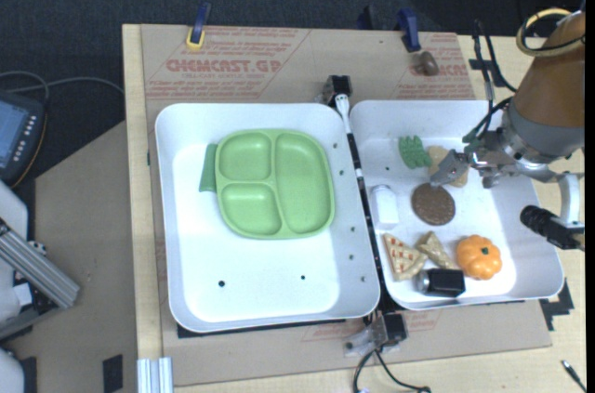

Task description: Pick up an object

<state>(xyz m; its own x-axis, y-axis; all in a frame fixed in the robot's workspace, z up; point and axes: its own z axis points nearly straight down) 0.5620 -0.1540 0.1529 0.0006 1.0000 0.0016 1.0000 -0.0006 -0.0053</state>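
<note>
My gripper point(465, 172) hangs open over the right bin point(530, 289), with nothing between its fingers. It sits just above and to the right of a brown round disc point(433, 204). A green leafy toy point(414, 151) lies to the gripper's left. Nearer the front of the bin are an orange pumpkin point(478, 257), a pizza slice point(403, 256), a tan cracker piece point(434, 247) and a black block point(445, 281). A small white piece point(383, 204) lies by the bin's left wall.
The left bin point(177, 196) holds a green divided plate point(275, 183) with a dark green piece point(206, 168) tucked under its left edge. The arm's orange band point(556, 75) rises over the right bin's far right corner. A black part point(550, 227) juts in at the right.
</note>
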